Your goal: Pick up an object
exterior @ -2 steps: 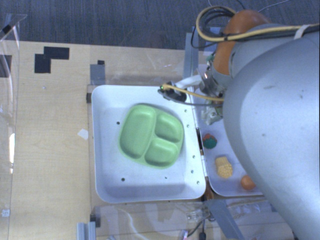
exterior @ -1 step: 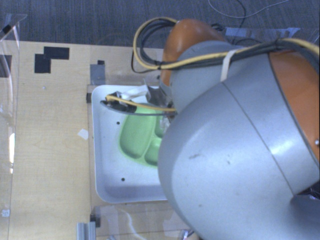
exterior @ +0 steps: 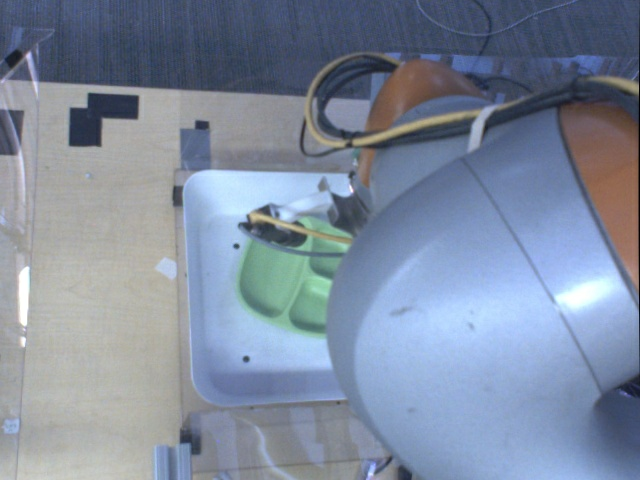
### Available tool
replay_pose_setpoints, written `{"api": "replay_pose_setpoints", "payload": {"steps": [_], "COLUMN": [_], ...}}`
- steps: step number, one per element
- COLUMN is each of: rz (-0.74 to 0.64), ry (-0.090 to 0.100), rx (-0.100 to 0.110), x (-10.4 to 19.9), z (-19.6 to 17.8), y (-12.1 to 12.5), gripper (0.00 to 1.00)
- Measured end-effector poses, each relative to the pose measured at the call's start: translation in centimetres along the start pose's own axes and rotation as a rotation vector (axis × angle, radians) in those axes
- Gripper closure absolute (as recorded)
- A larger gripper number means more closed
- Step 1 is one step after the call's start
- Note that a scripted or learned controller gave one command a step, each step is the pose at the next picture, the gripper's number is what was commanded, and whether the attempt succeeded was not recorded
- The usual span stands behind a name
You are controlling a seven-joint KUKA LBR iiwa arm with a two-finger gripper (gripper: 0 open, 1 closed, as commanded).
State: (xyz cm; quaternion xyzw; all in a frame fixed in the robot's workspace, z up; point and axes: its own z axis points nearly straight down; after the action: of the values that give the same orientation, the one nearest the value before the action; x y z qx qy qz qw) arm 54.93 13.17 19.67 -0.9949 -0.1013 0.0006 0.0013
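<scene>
My claw (exterior: pixel 343 208) hangs at the white plastic bin's (exterior: pixel 215 298) far edge, above the green sectioned plate (exterior: pixel 285 283); grip state indeterminate, pickup unconfirmed.

My arm's grey housing (exterior: pixel 480 308) fills the frame from three to six o'clock, its orange band (exterior: pixel 605 183) at three. Yellow and black cables (exterior: pixel 420 123) loop over it toward twelve. The wrist reaches toward nine.

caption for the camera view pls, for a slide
KUKA arm reaching over a white bin that holds a green divided tray and a dark utensil.
</scene>
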Motion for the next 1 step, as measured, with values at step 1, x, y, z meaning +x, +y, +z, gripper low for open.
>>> {"api": "replay_pose_setpoints", "payload": {"steps": [1], "rz": [-0.173], "ry": [-0.001], "rx": [-0.002], "x": [-1.92], "z": [1.29], "y": [5.62], "gripper": [1.00]}}
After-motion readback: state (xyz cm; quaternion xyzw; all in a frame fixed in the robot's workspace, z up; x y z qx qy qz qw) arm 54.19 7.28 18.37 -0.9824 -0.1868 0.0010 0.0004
